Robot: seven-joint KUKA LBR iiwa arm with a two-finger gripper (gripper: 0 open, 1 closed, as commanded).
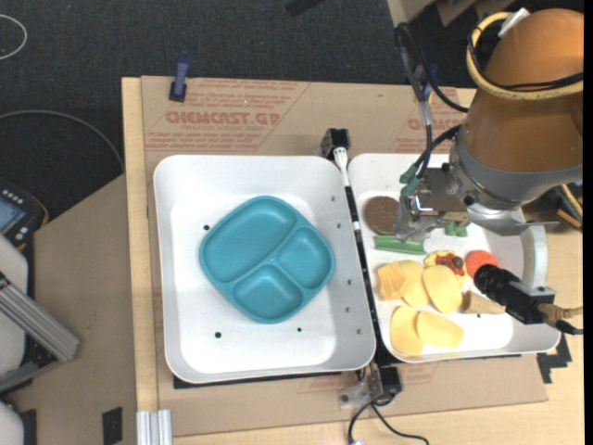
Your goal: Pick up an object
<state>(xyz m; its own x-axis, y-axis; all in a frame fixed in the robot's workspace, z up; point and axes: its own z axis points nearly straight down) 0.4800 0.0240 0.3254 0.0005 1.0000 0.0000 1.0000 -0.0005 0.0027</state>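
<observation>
Two white bins sit on my bench: a blue divided plate (267, 259) left, my gripper (414, 222) low over right-bin food; finger state I cannot tell.

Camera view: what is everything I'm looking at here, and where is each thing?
left bin: 1, white, left half of bench
divided plate: 1, teal, three compartments, middle of left bin
right bin: 1, white, right half of bench
round disc: 1, brown, upper left of right bin
flat stick: 1, green, just below disc
chip-like pieces: several, yellow, lower part of right bin
small item: 1, orange-red, right of the pieces
arm: 1, grey and orange, over right bin
end effector: 1, metal, down near the disc
</observation>
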